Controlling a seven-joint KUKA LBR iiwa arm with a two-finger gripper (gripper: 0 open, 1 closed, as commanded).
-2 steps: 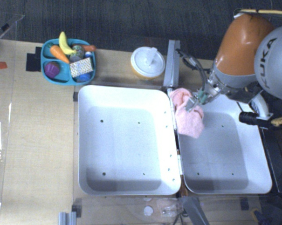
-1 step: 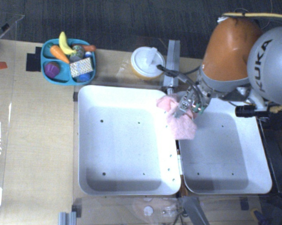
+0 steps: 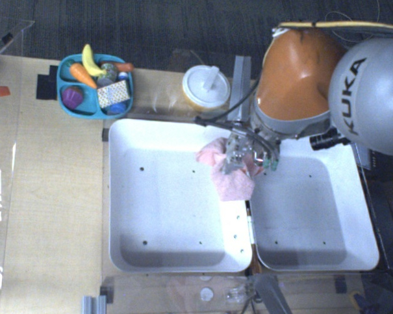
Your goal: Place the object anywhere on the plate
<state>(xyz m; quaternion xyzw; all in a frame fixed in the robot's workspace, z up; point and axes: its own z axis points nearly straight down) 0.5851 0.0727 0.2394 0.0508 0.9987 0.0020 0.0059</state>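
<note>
Pink cloth [image 3: 231,177] bunched at the left bin's [image 3: 149,196] right edge, part draped toward the divider; looks soft, light, floppy; best pinched at a raised fold; hand [image 3: 245,155] right above it, grip state can't tell; blue plate [image 3: 88,106] far left on the table [image 3: 45,198].

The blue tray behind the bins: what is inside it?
The blue tray holds a banana, a carrot, a purple piece and a speckled block. Whatever lies beneath them is covered.
</note>
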